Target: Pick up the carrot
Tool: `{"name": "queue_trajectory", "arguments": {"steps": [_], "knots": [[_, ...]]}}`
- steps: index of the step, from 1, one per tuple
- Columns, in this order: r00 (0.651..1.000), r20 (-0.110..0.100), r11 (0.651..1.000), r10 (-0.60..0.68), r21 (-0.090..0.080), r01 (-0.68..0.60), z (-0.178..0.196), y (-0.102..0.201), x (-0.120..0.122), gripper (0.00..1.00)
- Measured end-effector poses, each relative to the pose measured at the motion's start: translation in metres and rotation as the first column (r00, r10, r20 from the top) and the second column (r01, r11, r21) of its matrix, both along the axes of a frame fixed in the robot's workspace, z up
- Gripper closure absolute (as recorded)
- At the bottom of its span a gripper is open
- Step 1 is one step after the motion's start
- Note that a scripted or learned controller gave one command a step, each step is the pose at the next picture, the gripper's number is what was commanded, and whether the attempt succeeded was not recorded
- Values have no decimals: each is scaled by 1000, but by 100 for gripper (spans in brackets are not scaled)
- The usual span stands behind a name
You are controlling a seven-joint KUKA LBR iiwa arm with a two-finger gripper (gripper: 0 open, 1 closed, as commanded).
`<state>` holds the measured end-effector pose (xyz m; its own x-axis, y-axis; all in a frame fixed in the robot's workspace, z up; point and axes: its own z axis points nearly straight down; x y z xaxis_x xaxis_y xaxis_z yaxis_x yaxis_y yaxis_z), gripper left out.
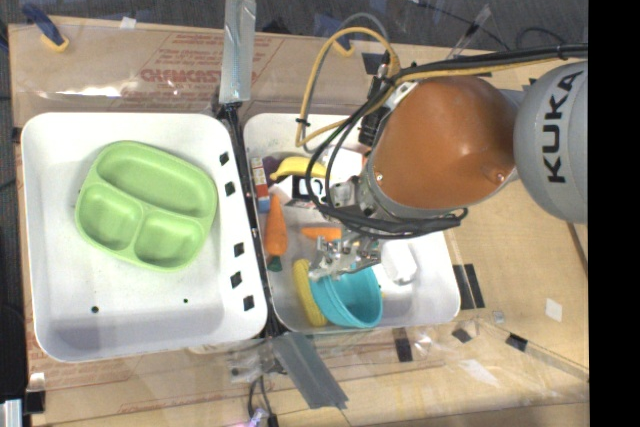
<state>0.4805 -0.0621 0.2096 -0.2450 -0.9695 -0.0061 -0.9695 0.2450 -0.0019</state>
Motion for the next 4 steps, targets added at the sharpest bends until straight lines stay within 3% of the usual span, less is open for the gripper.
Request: {"name": "queue_trajectory", "arguments": {"steps": [2, 3, 4], "knots": [[1000, 4, 1000, 15, 5, -15, 18, 5, 3, 100], [883, -6, 883, 470, -1, -470, -20, 60, -4, 100], [905, -7, 905, 425, -3, -425, -75, -40, -5, 100]]}}
